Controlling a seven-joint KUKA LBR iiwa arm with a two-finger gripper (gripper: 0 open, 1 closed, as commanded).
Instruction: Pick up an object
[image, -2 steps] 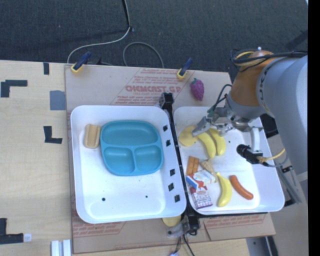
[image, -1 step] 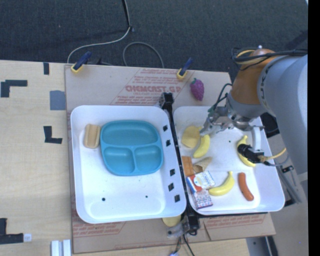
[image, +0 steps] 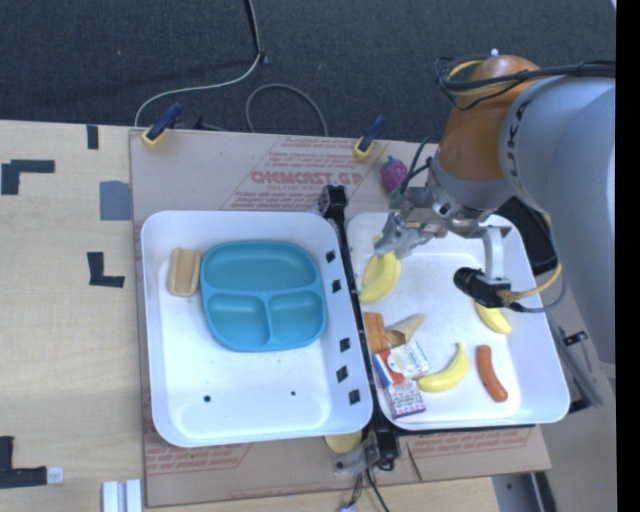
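Camera view: hand sat low over right bin, at upper end of banana by the divider. Could not tell hand's state or any grip. Blue tray lay in left bin.

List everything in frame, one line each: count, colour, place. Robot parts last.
bins: 2, white, side by side on the bench
divided plate: 1, light blue, centre of left bin
bread-like slice: 1, tan, left bin, against the plate's left edge
bananas: 3, yellow, right bin: one by the end effector, one at the front, one at the right, partly hidden
sausage: 1, red-orange, right bin, front right
cone-like piece: 1, tan, right bin, middle left
packet: 1, white with red and blue, right bin, front left
purple item: 1, behind the right bin
clamps: 2, yellow and blue, board's back edge
arm: 1, grey with orange band, from the right
end effector: 1, grey, at the upper banana's top end
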